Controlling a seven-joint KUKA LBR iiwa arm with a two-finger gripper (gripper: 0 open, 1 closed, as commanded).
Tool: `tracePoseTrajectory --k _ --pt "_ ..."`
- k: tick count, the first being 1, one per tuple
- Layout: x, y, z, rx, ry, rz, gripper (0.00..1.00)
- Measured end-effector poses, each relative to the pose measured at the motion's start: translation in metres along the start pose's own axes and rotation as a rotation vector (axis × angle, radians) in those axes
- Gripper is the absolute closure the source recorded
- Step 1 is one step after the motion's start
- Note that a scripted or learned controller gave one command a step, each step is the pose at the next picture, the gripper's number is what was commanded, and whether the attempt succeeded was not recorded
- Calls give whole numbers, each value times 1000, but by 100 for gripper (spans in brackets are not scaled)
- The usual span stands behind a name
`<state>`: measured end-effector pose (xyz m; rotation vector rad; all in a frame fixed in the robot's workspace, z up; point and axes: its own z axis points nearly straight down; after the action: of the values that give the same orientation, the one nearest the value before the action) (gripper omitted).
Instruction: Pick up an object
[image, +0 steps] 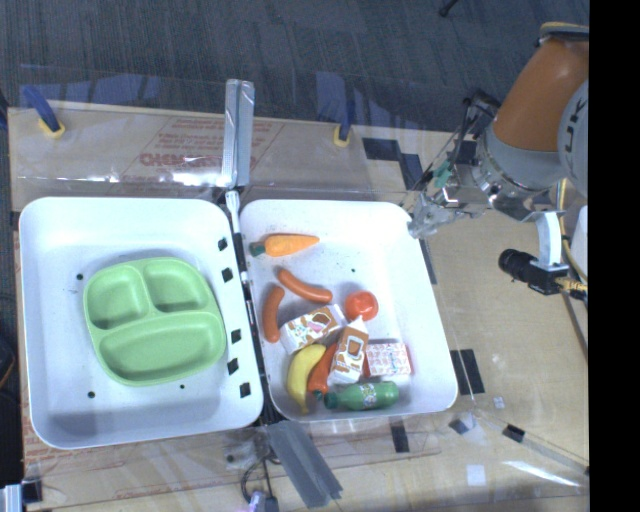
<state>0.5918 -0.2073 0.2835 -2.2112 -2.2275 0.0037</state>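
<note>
The right bin (420, 300) holds a pile of toy food. A carrot (285, 243) lies at its back, with two sausages (303, 286) (271, 312) below it. A red tomato (362, 305), two small cartons (310, 327) (349, 352), a red and white box (387, 358), a banana (301, 374) and a green bottle (362, 396) crowd the front. My gripper (428, 213) hangs over the bin's back right corner, apart from all of the food, with nothing seen in it.
A green divided plate (153, 320) lies in the left bin (40, 400). A grey upright post (238, 130) stands behind the ridge between the bins. A black cylinder (530, 270) juts from the arm at the right, over the bare bench.
</note>
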Motion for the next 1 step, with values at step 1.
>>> tracePoseTrajectory --k 1 --pt "-1 49 133 0 0 -76 0"
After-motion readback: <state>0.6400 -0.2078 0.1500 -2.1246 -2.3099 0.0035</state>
